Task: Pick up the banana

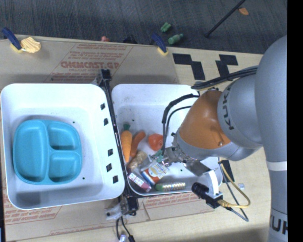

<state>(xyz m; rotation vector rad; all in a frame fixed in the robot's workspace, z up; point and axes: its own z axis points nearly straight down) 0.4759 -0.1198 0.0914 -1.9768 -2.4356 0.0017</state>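
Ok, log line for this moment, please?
task: pick up banana | gripper: low in right bin, over toy pile | grasp: unconfirmed | left bin: blue tray

Grey rounded arm point(265, 100) links with black KUKA lettering, glossy orange band point(204, 122) just above the wrist, black cables point(174, 107) looping beside it, yellow cable point(237, 201) trailing off a black-and-white fitting behind the tool.

The cardboard sheet point(91, 59) reads "CHEMCAST GP" in red; the arm point(242, 120) bears "KUKA".

A robotics lab: KUKA arm point(252, 120), white bins point(55, 97), carpeted floor point(91, 9).
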